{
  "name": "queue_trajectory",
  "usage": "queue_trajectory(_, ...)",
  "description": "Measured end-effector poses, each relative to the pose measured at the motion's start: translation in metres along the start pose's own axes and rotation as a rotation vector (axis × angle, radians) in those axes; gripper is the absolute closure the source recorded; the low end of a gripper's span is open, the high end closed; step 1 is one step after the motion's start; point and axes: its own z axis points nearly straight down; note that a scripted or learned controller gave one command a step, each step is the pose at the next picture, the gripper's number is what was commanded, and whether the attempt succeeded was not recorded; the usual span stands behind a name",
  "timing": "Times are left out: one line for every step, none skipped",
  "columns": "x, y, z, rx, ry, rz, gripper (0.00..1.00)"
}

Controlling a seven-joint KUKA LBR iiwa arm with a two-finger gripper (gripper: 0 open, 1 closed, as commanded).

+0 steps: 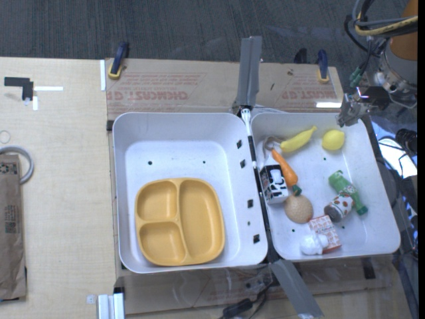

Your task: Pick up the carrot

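The carrot [285, 167] lay in the right bin [378, 198], near that bin's left wall, slanting from upper left to lower right, just beside a black-and-white carton [274, 183] and above a round brown ball [299, 209]. A banana [297, 139] and a lemon [333, 139] sat further back. The gripper [346, 117] hung over the bin's far right corner, well apart from the carrot and up to its right, holding nothing; how far it stood open could not be told.

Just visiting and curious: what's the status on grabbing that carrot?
Pincer at right bin's far corner, nothing seen held. Carrot lying untouched. Banana and black-and-white carton crowd it.
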Motion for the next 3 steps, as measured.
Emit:
queue_trajectory(0.039,-0.031,0.124,0.001,0.001,-0.058,0.0)
queue_trajectory(0.036,-0.03,0.185,-0.013,-0.008,-0.336,0.0)
queue_trajectory(0.011,-0.067,0.103,-0.003,0.0,-0.22,0.0)
